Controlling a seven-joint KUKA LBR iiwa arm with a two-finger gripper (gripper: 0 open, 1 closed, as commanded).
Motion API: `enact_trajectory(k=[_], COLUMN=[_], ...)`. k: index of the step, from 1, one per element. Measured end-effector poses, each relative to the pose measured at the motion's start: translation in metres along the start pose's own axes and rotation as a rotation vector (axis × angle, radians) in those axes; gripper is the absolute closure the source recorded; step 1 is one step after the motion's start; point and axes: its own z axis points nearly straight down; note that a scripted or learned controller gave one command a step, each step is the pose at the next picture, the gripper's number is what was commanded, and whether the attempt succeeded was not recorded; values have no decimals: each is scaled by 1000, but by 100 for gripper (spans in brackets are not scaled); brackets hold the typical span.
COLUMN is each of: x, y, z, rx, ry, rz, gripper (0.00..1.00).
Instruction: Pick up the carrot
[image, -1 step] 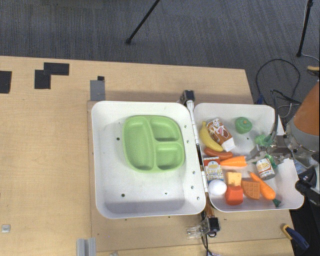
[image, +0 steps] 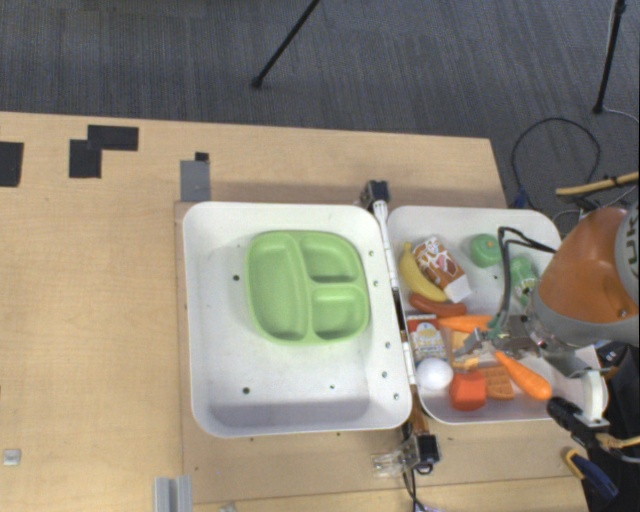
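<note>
While we cannot tell how the jaws of our gripper (image: 487, 345) stand, it hangs low in the right bin (image: 545, 222), toward the bin's front edge, with the carrot (image: 524, 376) just beside it on the side nearer the front right corner. We should centre over the carrot's middle, line the jaws across its width and close only once both straddle it. Crowding us are a red block (image: 467, 391), a white ball (image: 434, 375), a banana (image: 418, 278) and a packet (image: 427, 339); the green tray (image: 303, 287) lies in the left bin (image: 215, 330).
</note>
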Motion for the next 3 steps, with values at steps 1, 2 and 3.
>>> enact_trajectory(k=[1, 2, 3], x=[32, 32, 32], y=[5, 6, 3], z=[1, 0, 1], rx=[-19, -23, -13], ry=[-32, -36, -23], rz=[-252, -308, -160], gripper=[0, 0, 0])
